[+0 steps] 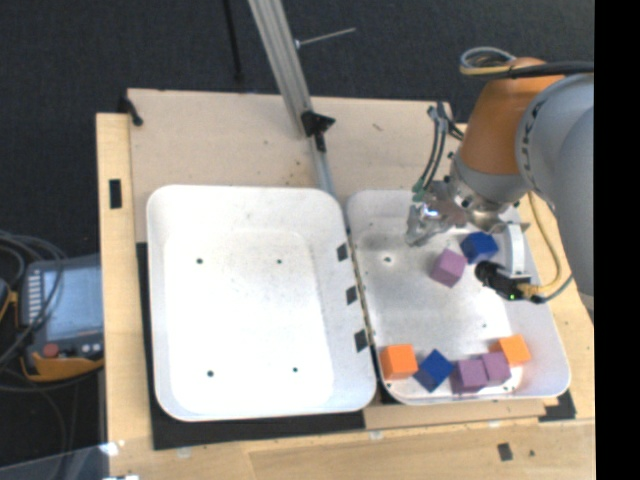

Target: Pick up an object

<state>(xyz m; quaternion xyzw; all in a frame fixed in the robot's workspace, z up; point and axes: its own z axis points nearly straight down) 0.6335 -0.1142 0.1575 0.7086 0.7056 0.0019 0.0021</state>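
Wooden bench [230,138], left bin [250,298], right bin [420,318] holding coloured blocks [448,267], fingers [420,224] state unclear

You see the grey arm [560,118] reaching in from the right, orange band above the wrist, bent downward with its gripper [420,223] held low.

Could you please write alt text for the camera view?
The robot arm's claw hangs over the right bin, near a purple block and a blue block. More orange, blue and purple blocks lie along that bin's near edge, beside the left bin.
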